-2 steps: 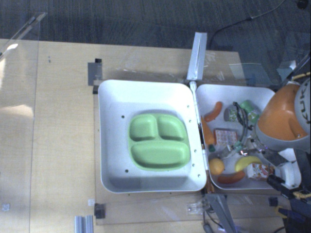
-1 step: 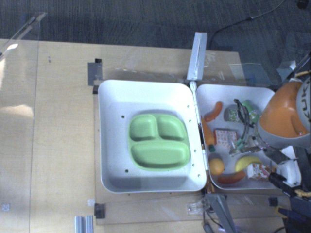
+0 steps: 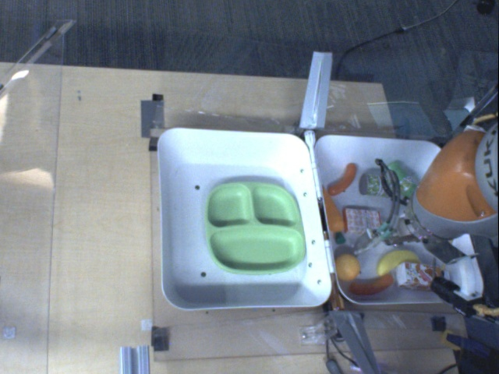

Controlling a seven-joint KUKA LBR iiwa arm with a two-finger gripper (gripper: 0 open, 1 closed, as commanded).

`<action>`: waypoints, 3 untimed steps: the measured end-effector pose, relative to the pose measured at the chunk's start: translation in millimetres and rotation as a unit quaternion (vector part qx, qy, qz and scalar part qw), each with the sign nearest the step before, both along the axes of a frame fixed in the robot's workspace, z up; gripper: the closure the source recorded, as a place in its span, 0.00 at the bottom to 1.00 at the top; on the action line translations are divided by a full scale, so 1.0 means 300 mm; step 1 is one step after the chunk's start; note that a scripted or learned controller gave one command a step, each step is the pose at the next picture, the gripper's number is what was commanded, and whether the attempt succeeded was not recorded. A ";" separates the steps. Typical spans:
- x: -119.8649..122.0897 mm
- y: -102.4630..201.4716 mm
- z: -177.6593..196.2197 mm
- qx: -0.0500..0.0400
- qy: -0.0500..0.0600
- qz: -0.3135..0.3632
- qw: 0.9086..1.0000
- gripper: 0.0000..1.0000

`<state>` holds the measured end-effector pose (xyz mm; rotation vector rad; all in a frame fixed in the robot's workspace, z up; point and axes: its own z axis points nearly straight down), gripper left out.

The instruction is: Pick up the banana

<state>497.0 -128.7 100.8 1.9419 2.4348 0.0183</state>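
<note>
Reaching in from the right edge of the frame, the grey arm (image 3: 468,185) with its orange band hangs over the right bin (image 3: 366,148), and its gripper (image 3: 390,228) sits low in the middle of that bin among the clutter. Whether the jaws are apart or together I cannot tell, since the thin dark parts blur into the items beneath. The banana (image 3: 396,261) lies in the lower part of the right bin, just below and slightly right of the gripper, curved and yellow, apart from the fingertips as far as the view shows. An orange fruit (image 3: 348,267) rests at lower left of the same bin, near a reddish sausage-shaped item (image 3: 369,286) along the bottom wall. Another sausage-shaped piece (image 3: 342,179) lies tilted in the upper left of that bin, with a green item (image 3: 373,182) just beside it and a printed packet (image 3: 360,222) near the centre. The left bin (image 3: 179,209) holds a green divided tray (image 3: 256,227), set in its middle, well apart from the arm.
</note>
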 end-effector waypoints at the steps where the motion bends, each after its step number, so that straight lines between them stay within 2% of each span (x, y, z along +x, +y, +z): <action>1: -0.010 0.014 -0.032 -0.001 0.004 0.080 0.997 0.00; 2: 0.001 0.012 0.002 -0.001 0.000 0.079 0.997 1.00; 3: 0.001 0.012 0.002 -0.001 0.001 0.079 0.997 0.00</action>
